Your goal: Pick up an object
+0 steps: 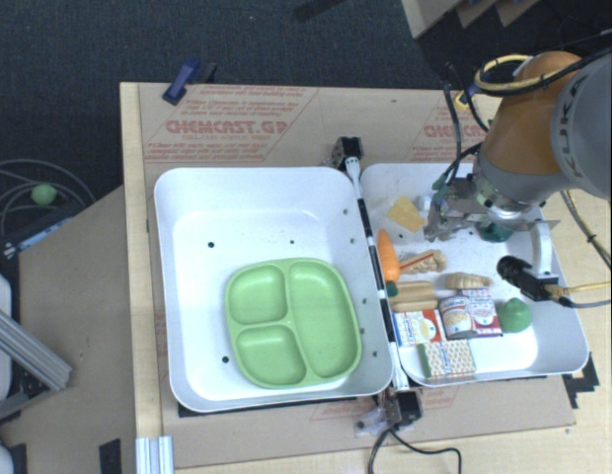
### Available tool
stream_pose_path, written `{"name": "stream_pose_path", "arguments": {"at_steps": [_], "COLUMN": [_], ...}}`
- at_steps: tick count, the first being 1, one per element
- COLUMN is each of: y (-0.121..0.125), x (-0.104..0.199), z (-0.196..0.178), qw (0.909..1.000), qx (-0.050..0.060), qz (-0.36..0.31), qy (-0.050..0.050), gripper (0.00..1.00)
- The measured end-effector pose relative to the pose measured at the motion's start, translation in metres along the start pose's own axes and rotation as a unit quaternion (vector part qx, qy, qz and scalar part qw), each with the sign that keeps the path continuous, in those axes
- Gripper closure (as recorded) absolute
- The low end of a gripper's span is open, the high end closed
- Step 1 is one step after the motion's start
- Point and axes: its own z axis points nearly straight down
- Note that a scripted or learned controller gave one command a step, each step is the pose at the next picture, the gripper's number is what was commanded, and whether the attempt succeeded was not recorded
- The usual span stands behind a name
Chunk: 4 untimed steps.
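End effector (446,217) over right bin (558,349) | finger state: cannot tell | yellow wedge (408,213) just left

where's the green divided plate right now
The green divided plate lies in the left bin, toward its near right corner, beside the divider next to the carrot.
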Motion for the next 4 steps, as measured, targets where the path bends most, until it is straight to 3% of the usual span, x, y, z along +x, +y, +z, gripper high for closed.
{"name": "stream_pose_path", "arguments": {"at_steps": [1, 2, 3, 4], "y": [0.000, -0.044, -0.089, -0.063], "x": [0.000, -0.002, -0.005, -0.010], "z": [0.001, 0.056, 0.056, 0.057], "qw": [1.0000, 1.0000, 1.0000, 1.0000], "qx": [0.000, -0.002, -0.002, -0.001], "qz": [0.000, 0.002, 0.002, 0.000], "qy": [0.000, -0.004, -0.003, 0.000], "gripper": [0.00, 0.00, 0.00, 0.00]}}
